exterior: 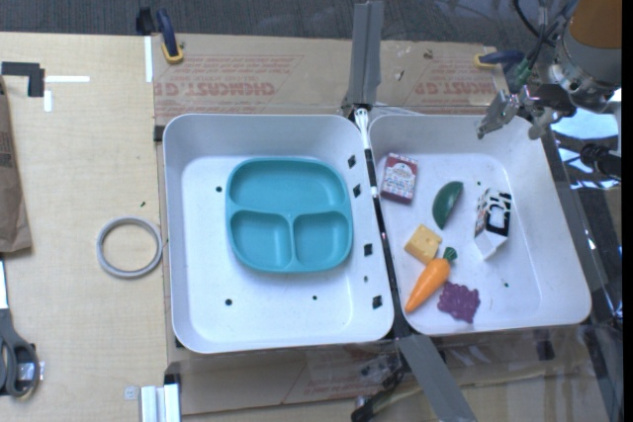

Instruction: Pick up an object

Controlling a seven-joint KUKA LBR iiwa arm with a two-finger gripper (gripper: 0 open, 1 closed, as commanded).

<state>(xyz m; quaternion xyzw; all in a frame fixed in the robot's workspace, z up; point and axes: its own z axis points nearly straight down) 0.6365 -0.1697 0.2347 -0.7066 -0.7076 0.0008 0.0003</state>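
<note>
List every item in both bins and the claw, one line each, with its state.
teal divided plate: flat in left bin
small red box: lying flat
green item: loose, right bin
cheese wedge: beside carrot
carrot: lying, untouched
purple grapes: near front wall
white carton: tipped over
claw: above right bin's far corner
</note>
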